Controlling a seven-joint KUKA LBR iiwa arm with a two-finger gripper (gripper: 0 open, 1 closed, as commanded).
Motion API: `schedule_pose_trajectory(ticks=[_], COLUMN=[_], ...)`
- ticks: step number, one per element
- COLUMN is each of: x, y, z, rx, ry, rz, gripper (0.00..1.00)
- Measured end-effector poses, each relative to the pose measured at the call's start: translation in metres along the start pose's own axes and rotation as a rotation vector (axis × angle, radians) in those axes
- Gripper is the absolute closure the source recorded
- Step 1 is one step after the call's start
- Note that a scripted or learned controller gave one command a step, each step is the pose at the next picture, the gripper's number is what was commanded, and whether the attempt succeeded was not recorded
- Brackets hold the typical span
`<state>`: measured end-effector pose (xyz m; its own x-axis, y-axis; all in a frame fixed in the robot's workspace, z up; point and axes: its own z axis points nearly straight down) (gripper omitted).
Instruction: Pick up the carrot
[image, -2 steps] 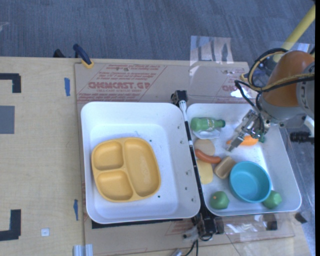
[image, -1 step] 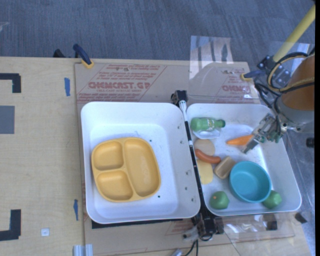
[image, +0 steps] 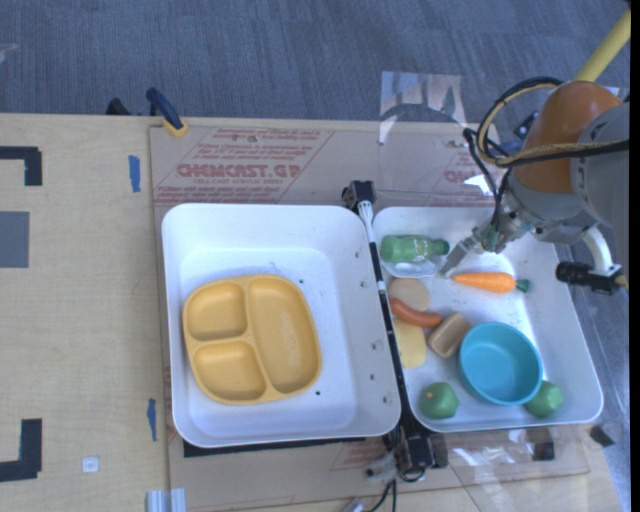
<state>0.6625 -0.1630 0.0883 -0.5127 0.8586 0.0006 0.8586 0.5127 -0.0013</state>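
Two green fruits sit along the near edge of the right bin (image: 585, 345) — a green apple (image: 437, 400) toward its near-left corner and a second green fruit (image: 545, 400) toward its near-right corner. Between and just behind them stands a blue bowl (image: 500, 362), upright, touching or almost touching both. Left of the bowl lies a tan block (image: 447, 334), and beside that a reddish sausage (image: 414, 314) lying aslant over pale round pieces by the bin's left wall. Farther back, near the bin's far-left corner, a green bottle (image: 413, 248) lies on its side.

The carrot (image: 486, 282) lies flat in the middle of the right bin, orange with a small green stub at its right end, pointing left, just behind the bowl and apart from it.

Jaws (image: 456, 259) of the grey arm (image: 565, 170) hang between the bottle and the carrot's left tip, slanting down to the left; they look narrow and nothing sits between them.

On the desk's left, the left bin (image: 190, 235) holds a yellow divided plate (image: 250, 338) with three compartments, lying toward its near-left part.
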Motion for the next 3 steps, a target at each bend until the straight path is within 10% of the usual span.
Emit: schedule_pose_trajectory(ticks=[1,2,3], x=[0.054,0.051,0.119], y=[-0.072,-0.069,-0.066], z=[-0.001,-0.014,-0.113], rx=[-0.007,-0.016,-0.011], ry=[-0.006,-0.016,-0.006], rz=[-0.020,-0.022,0.076], gripper=[0.00,1.00,1.00])
